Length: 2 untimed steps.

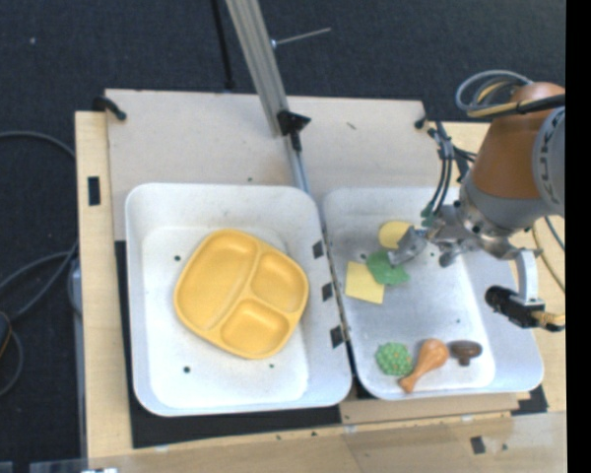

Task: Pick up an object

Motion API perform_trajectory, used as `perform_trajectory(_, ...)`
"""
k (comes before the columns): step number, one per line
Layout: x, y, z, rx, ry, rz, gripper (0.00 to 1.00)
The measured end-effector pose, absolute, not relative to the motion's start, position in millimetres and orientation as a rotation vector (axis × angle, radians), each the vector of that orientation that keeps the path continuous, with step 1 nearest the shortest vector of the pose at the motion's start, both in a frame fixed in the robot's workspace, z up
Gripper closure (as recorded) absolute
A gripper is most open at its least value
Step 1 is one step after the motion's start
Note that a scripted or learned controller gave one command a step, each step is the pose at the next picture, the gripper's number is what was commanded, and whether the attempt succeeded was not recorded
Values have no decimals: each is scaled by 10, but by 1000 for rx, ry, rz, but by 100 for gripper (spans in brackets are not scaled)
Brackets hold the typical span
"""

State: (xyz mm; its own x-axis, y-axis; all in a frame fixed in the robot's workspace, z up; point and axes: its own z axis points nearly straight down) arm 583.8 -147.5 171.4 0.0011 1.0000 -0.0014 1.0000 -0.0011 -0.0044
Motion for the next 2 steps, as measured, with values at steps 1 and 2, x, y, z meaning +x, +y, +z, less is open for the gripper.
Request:
perform_trajectory(1,5816,-1498,1290,-2221,-2220,5,0)
perform_trajectory(2,5814,-1509,996,-2223,-2219,3,0)
